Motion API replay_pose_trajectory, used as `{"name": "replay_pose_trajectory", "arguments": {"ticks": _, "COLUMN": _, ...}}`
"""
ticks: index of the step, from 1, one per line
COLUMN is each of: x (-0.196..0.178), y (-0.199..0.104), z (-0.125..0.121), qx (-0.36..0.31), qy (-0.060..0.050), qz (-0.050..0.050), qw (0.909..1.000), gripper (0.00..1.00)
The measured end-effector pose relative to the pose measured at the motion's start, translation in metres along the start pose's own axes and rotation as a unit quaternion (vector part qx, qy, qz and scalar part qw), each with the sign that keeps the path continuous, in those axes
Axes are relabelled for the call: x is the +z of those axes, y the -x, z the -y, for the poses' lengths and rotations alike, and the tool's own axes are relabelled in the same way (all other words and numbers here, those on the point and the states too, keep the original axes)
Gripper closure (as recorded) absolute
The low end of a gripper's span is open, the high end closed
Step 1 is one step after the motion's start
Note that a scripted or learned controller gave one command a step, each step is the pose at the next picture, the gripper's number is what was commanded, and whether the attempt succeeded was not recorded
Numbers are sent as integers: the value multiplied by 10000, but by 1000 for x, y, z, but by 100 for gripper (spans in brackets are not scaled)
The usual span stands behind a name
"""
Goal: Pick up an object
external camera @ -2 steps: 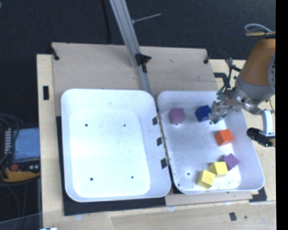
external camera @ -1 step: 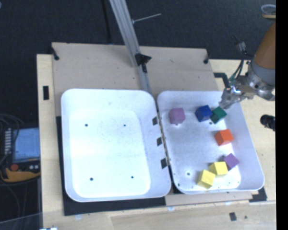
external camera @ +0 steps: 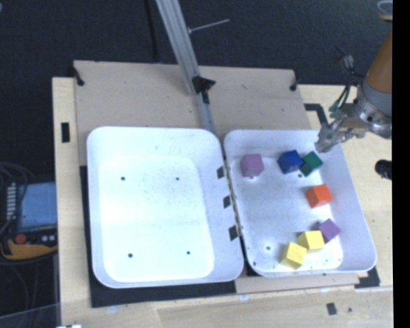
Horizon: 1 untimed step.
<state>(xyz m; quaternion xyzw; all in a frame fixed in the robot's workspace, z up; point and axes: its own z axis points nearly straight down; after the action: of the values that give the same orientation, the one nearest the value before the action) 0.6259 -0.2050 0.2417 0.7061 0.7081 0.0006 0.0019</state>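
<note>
The arm [external camera: 377, 80] comes in from the right, its orange band high at the edge and the grey wrist angled down and to the left toward the far right corner of the right bin [external camera: 348, 203]. The claw [external camera: 326, 142] hangs at that bin's upper right rim, just above and beside the green block [external camera: 311, 162]; how it is set cannot be told, and nothing is seen gripped in it

In the right bin, the green block touches the blue block [external camera: 290, 160] on its left. The pink block [external camera: 252, 165] sits near the bin's left wall, apart from the blue one. The orange block [external camera: 319, 195] lies below the green one, near the right wall. Toward the near edge, a purple block [external camera: 329, 229] touches a yellow block [external camera: 312, 240], and a second yellow block [external camera: 294, 254] lies just beside that

The left bin [external camera: 99, 183] stands alongside on the worktop [external camera: 67, 101], and a metal rail [external camera: 181, 43] slants down toward the gap between the bins
</note>
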Motion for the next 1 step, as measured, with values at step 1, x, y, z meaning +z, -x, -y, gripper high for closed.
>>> {"name": "replay_pose_trajectory", "arguments": {"ticks": 1, "x": 10, "y": -51, "z": 14, "qx": -14, "qy": -20, "qz": -12, "qw": 10000, "gripper": 100}}
